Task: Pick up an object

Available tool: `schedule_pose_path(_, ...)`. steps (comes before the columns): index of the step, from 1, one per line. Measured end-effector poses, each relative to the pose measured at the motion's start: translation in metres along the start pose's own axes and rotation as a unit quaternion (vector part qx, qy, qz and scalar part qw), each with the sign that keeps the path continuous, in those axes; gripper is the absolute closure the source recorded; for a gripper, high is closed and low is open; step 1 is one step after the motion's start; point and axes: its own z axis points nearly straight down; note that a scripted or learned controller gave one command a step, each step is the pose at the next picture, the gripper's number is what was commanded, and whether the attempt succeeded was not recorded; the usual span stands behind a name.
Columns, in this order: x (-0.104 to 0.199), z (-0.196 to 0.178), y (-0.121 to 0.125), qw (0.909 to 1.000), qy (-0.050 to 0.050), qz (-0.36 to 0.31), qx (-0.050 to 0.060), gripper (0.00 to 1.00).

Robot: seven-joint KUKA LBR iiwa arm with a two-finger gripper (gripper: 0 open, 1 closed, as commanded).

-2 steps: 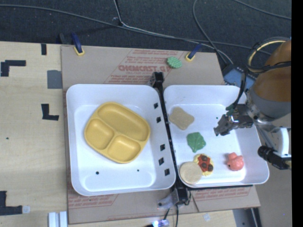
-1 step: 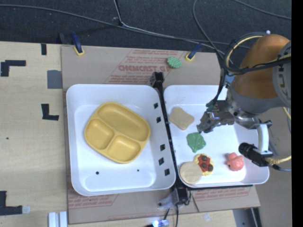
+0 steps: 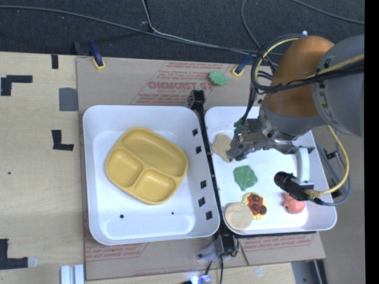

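The gripper point(image 3: 235, 151) is hanging low over the upper left part of the right bin point(image 3: 323, 220), its dark fingers pointing down toward a beige piece point(image 3: 221, 146) that is lying against the bin's left wall, just beside and partly under the fingertips. I cannot tell how they are set. A green leafy piece point(image 3: 244, 176) is sitting just below the gripper, apart from it. A yellow divided plate point(image 3: 147, 165) is resting in the left bin point(image 3: 95, 218).
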Motion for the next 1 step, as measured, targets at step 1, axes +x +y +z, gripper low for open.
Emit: schedule_pose_path(1,0.0553,-0.0055,0.0094,1.0,0.0,-0.001,0.0,1.0)
